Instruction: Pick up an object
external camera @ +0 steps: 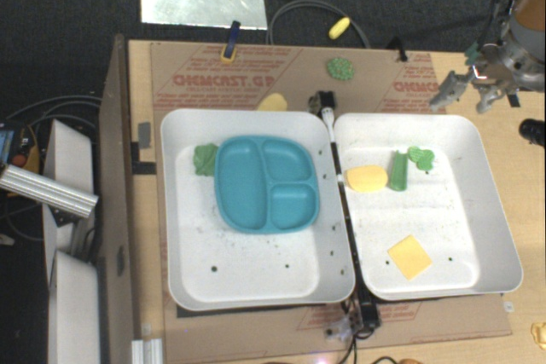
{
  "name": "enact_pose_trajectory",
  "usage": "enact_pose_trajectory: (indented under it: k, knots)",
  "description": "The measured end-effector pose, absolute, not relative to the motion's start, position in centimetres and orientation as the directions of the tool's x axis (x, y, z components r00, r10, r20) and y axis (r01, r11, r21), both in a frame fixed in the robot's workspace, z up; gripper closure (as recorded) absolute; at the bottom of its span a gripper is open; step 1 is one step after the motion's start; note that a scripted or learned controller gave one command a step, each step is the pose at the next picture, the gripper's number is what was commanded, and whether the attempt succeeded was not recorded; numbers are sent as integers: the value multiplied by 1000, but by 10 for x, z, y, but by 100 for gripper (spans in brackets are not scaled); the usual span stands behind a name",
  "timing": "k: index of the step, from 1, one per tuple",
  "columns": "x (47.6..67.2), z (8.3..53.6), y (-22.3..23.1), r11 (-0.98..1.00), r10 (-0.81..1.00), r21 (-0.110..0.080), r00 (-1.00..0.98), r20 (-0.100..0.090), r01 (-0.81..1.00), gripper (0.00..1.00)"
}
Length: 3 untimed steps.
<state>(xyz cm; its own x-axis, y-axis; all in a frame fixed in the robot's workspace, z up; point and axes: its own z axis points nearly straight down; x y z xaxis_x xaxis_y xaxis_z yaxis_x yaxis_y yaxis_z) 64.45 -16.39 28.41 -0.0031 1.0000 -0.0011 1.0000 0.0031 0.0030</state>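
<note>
Camera view: two white bins side by side. Left bin (183,268) holds one blue divided plate (265,184) and one green leafy piece (205,158) touching its left edge. Right bin (478,217) holds three items: yellow oval (367,179), green stick with leafy top (401,168) just beside it, yellow square (409,257) lower centre. Gripper (467,91) sits at upper right, outside the bins, fingers spread apart, nothing between them.

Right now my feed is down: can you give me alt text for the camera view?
Two white bins sit side by side: the left bin holds a blue divided tray with a green piece beside it, the right bin a yellow oval, a green stick and a yellow square. The end effector hovers beyond the right bin's far right corner.
</note>
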Motion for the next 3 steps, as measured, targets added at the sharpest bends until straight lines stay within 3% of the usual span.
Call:
enact_pose_trajectory:
  k: [1, 2, 3]
  knots:
    - [645, 130, -138, 6, 1000, -12, -6, 4, 1000, 0]
    - [640, 82, -133, 4, 1000, -2, -4, 1, 1000, 0]
    - [642, 96, -134, 4, 1000, 3, -4, 0, 1000, 100]
